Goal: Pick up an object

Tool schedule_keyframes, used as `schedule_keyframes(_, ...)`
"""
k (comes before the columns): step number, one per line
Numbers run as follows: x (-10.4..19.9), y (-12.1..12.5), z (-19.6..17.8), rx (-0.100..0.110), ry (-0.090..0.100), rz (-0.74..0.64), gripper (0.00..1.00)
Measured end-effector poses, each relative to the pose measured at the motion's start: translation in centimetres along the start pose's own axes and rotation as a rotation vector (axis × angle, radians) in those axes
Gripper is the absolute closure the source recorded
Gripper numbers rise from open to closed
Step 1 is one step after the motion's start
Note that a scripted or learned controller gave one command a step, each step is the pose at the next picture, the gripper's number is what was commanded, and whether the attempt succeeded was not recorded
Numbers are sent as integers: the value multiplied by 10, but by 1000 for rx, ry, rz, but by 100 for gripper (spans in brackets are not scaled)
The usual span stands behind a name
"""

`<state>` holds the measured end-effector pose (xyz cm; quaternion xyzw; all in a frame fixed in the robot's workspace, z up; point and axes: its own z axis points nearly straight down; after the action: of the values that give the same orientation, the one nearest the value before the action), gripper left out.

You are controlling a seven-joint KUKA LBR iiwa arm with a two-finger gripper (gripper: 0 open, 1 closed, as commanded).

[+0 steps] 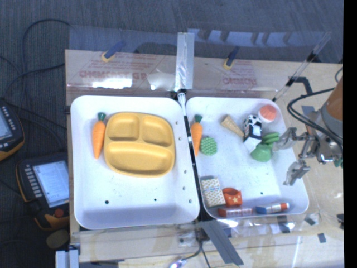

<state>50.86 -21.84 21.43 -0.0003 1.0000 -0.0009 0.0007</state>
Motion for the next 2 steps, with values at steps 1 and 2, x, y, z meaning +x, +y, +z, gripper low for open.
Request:
schedule_keyframes(1,-44,-8,103,11,-21,-120,0)
schedule_keyframes(2,-74,-7,124,7,-11,-160,0)
